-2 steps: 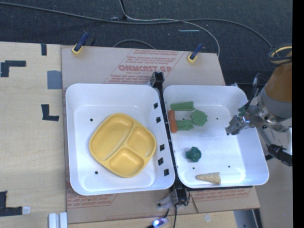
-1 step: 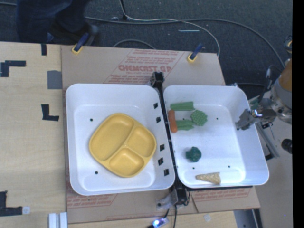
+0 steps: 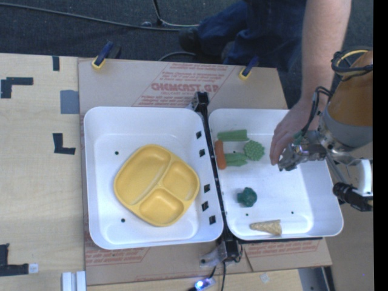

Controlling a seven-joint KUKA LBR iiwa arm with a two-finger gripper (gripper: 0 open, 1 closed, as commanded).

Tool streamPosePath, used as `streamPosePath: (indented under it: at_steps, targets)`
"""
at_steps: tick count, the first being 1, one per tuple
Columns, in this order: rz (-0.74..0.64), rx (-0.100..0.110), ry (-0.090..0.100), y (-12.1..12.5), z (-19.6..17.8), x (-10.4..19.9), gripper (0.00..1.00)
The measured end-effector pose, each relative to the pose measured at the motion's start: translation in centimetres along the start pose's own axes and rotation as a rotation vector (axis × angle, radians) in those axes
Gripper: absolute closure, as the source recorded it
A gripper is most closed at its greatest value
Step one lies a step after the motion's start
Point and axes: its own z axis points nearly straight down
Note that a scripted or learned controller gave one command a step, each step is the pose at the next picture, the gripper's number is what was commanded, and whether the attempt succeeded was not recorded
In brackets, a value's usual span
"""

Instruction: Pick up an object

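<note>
- jaws [image 3: 290, 160] sit low over the right bin [image 3: 324, 220], near its right wall; can't tell if spread or pressed together, too dark and blurred
- a person's hand [image 3: 285, 137] is just beside them, up-left
- nearest pick: pale green lump [image 3: 254, 150], left of the jaws
- green sticks [image 3: 232, 136] and orange piece [image 3: 220, 154] lie further left by the divider, dark green lump [image 3: 247, 196] down-left
- cone [image 3: 267, 227] at the bin's near edge, long axis left-right
- yellow plate [image 3: 157, 184] in the left bin [image 3: 100, 180], well apart

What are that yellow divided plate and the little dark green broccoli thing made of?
The yellow divided plate looks like moulded plastic: one even colour, rounded compartment ridges, a soft sheen. The small dark green broccoli piece is probably toy food of plastic or rubber, judging by its uniform colour and lumpy moulded shape; too small to be sure.
</note>
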Motion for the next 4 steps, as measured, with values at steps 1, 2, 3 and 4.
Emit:
streamPosePath:
  at_steps: [1,2,3,4]
  targets:
    - [0.008,-0.032,-0.023,1.0,-1.1,3.9,1.0]
    - [0.006,-0.011,-0.009,0.5,-0.2,8.2,1.0]
    - [0.001,-0.017,-0.003,0.5,-1.4,13.4,1.0]
    - [-0.001,0.001,-0.001,0.9,0.0,18.3,1.0]
